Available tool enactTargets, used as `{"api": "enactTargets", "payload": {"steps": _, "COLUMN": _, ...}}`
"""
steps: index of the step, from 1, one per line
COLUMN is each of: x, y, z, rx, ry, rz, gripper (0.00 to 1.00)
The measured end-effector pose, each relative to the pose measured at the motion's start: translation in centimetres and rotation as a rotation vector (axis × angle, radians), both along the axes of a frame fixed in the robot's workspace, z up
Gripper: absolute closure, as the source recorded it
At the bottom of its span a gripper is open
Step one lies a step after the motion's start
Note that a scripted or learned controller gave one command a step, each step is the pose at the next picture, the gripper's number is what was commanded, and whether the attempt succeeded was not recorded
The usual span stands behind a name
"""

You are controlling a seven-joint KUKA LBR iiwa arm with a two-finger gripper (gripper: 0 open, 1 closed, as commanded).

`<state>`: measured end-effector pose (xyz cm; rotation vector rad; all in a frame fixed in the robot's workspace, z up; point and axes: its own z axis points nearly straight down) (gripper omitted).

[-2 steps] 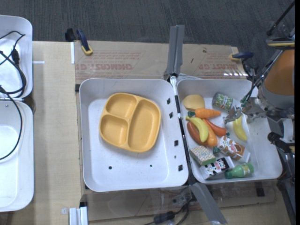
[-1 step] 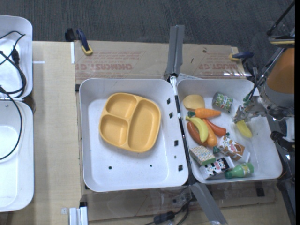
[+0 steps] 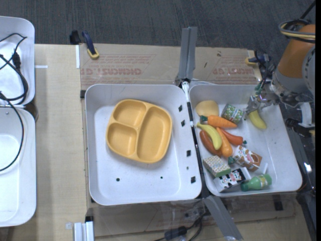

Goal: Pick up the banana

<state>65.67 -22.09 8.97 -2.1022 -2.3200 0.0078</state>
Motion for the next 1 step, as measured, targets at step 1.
{"api": "enactTargets", "payload": {"steps": 1, "x": 0.30, "y": -0.13, "z": 11.34, "rx": -0.006, "ry": -0.014, "rz": -0.021, "gripper": 1.00}}
